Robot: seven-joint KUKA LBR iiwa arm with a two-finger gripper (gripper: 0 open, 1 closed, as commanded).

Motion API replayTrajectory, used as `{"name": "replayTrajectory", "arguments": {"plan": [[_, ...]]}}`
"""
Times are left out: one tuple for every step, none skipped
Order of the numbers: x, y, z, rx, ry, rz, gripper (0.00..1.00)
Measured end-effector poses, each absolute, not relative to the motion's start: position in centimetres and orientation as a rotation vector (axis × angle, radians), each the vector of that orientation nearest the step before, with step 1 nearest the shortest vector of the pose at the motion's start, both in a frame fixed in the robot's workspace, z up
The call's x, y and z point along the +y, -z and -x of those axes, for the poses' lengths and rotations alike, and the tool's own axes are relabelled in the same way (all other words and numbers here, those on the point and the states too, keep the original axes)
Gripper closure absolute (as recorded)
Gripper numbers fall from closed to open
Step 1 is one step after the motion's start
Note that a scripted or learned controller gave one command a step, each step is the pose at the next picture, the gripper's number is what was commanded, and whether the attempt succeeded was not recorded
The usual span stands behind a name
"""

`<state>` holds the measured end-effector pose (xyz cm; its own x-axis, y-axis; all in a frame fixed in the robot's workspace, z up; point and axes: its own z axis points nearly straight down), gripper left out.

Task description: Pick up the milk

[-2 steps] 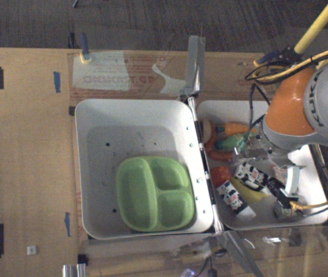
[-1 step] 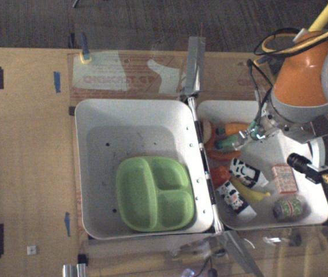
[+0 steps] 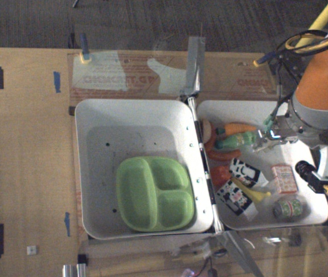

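The milk (image 3: 237,196) is a small carton with black and white cow patches, lying on its side near the front left of the right bin (image 3: 320,215). A yellow banana-like piece (image 3: 252,190) lies across it, and a second cow-patterned face (image 3: 245,171) shows just behind that piece. The grey arm with its orange band (image 3: 323,79) reaches in from the right. My gripper (image 3: 271,135) hangs over the back middle of the right bin, beside a green bottle (image 3: 237,141). It is behind and to the right of the milk, apart from it.
The right bin also holds an orange carrot (image 3: 237,128), a red piece (image 3: 217,154), a pink box (image 3: 283,179) and a greenish round thing (image 3: 288,208). The left bin (image 3: 94,126) holds a green divided plate (image 3: 155,193). A metal divider (image 3: 194,68) stands behind the bins.
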<state>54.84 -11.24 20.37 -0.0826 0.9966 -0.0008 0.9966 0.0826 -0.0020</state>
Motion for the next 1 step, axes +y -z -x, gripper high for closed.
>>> {"name": "replayTrajectory", "arguments": {"plan": [[-9.7,-18.99,-49.95,-2.359,-0.004,2.067,1.0]]}}
